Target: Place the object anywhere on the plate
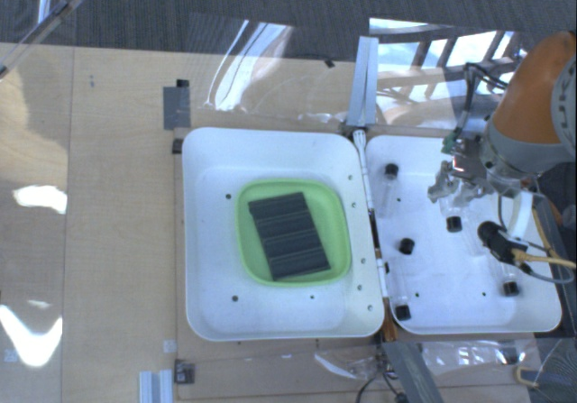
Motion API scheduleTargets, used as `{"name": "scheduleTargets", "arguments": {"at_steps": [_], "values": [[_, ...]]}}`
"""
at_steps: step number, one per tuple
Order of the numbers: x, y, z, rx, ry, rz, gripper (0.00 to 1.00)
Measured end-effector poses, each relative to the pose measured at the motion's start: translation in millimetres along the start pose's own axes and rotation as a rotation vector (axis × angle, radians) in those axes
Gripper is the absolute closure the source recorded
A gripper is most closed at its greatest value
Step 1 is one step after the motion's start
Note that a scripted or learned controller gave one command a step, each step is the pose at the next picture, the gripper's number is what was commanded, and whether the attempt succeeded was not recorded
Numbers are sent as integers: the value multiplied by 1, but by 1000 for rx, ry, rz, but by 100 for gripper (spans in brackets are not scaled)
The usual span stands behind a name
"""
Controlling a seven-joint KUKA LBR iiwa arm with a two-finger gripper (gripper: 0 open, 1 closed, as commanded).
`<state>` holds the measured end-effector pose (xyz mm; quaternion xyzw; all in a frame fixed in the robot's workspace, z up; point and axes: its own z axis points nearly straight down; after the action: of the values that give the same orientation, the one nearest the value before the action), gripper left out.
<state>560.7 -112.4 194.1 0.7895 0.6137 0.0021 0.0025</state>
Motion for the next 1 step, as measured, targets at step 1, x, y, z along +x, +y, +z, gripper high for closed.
{"name": "scheduleTargets", "arguments": {"at_steps": [1], "values": [[124, -78, 9, 4, 2, -239, 100]]}}
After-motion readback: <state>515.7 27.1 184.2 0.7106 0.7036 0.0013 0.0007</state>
